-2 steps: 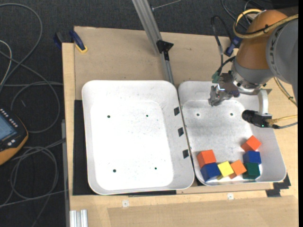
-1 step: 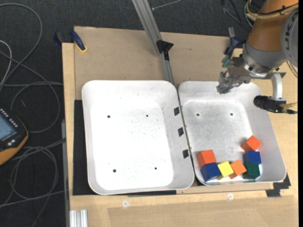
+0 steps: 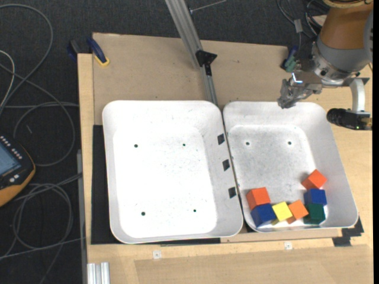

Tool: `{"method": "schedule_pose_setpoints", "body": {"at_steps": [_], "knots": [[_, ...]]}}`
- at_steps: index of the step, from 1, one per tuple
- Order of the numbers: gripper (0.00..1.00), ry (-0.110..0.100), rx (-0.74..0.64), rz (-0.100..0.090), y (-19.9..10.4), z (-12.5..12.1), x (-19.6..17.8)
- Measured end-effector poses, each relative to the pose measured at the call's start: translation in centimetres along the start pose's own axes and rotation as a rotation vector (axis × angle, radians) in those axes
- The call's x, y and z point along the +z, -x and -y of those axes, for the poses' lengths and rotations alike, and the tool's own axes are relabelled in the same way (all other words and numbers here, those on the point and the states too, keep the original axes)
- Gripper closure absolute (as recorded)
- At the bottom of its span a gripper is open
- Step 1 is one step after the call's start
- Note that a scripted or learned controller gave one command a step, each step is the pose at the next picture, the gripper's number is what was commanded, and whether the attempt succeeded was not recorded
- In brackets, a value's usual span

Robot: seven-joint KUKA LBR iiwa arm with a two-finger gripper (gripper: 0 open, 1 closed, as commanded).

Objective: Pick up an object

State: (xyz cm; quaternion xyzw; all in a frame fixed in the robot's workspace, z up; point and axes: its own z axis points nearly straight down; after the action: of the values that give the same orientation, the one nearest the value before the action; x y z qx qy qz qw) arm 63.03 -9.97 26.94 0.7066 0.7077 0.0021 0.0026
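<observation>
Nearest to us, along the front wall of the right bin (image 3: 331,136), we see the blocks clustered: a blue block (image 3: 262,215), a yellow block (image 3: 282,210), a green block (image 3: 315,214), and orange blocks (image 3: 257,196) beside and behind them. Left of these lies the left bin (image 3: 118,117). Farther back, our gripper (image 3: 287,99) hangs over the right bin's far rim, well apart from the blocks; we cannot tell its state.

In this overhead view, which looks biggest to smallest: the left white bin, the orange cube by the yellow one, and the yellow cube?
1. Left bin, by far largest.
2. Orange cube.
3. Yellow cube, which looks slightly smaller, though too close to call.
</observation>
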Motion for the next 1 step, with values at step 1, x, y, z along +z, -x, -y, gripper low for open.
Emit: {"method": "schedule_pose_setpoints", "body": {"at_steps": [1], "knots": [[1.00,-0.010,-0.004,-0.004,-4.69,1.45,1.40]]}}
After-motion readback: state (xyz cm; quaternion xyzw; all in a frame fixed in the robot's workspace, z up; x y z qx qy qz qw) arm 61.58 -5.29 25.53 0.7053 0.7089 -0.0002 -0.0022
